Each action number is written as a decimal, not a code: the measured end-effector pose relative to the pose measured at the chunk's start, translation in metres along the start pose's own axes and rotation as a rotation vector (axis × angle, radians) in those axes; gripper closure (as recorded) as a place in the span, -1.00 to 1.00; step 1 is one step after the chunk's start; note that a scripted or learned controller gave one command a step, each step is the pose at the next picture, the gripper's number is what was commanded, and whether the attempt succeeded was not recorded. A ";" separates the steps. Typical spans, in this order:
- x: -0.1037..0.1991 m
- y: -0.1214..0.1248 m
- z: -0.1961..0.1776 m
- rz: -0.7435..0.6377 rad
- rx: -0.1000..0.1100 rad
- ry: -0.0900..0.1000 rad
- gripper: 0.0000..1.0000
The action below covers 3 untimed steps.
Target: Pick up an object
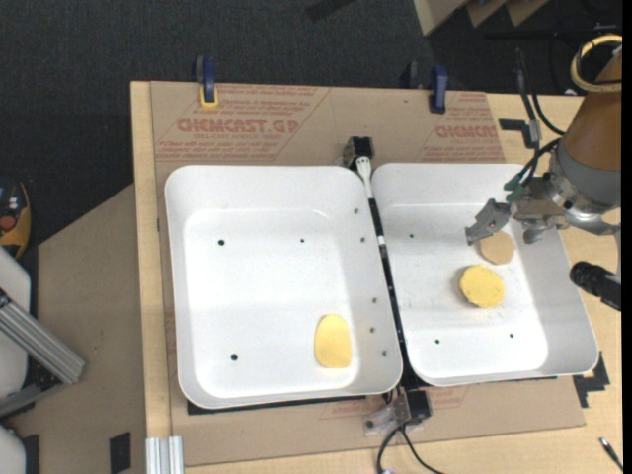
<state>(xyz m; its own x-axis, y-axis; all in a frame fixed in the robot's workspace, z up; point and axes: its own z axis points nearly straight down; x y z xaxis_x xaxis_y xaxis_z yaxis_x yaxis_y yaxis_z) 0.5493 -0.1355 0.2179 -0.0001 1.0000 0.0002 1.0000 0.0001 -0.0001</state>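
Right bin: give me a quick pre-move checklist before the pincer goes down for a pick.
1. Target present: ok. A tan disc and a yellow round piece lie in the right bin.
2. Pincer over that bin: ok, just above the tan disc.
3. Pincer empty: ok, nothing seen between its fingers.
4. Fingers spread for a grasp: ok.
5. Targets apart: ok, a gap shows between them.
6. Height above the disc: cannot tell from this slant.
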 end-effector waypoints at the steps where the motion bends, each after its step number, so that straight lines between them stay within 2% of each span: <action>1: -0.021 0.017 0.130 0.001 0.011 0.002 -1.00; 2: -0.021 -0.019 0.134 0.002 0.006 0.002 -1.00; 3: -0.022 -0.016 0.123 0.002 0.000 0.000 1.00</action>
<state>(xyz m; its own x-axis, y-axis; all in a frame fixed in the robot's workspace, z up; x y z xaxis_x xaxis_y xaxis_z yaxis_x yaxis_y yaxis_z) 0.5328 -0.1570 0.0949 0.0016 1.0000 0.0001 1.0000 -0.0016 0.0002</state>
